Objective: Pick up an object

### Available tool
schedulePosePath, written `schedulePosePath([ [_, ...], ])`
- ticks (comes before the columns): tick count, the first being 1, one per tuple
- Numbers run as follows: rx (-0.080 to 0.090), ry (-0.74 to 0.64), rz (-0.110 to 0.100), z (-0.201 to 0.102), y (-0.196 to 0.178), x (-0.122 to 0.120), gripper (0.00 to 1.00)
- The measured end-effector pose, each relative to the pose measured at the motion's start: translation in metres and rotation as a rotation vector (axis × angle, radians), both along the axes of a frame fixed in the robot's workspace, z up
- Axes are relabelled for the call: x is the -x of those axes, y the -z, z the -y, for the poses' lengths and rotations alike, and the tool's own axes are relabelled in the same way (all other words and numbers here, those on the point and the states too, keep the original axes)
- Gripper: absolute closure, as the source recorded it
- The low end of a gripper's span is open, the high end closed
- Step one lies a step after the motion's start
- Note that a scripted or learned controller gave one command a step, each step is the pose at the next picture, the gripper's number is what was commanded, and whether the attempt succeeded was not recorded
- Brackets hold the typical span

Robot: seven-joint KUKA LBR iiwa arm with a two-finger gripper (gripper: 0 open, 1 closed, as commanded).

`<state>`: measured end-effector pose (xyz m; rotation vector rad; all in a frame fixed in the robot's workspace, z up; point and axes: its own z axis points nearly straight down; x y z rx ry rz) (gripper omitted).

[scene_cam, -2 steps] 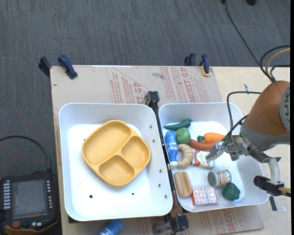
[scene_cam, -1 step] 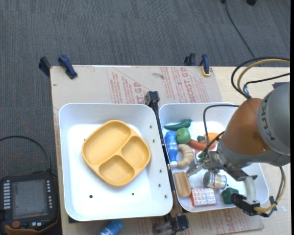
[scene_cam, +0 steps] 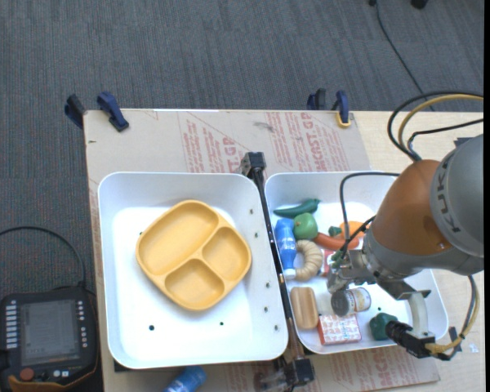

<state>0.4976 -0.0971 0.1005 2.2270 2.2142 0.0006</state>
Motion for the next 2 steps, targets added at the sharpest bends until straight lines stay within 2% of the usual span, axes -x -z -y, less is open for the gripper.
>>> schedulePosePath([
  [1, 0.003, 0.001, 0.001, 0.001, -0.0003, -0.0001, 0.0],
  [2, 0.0, 0.004, 0.0, 0.0004, -0.0099, -0.0006, 1.0],
])
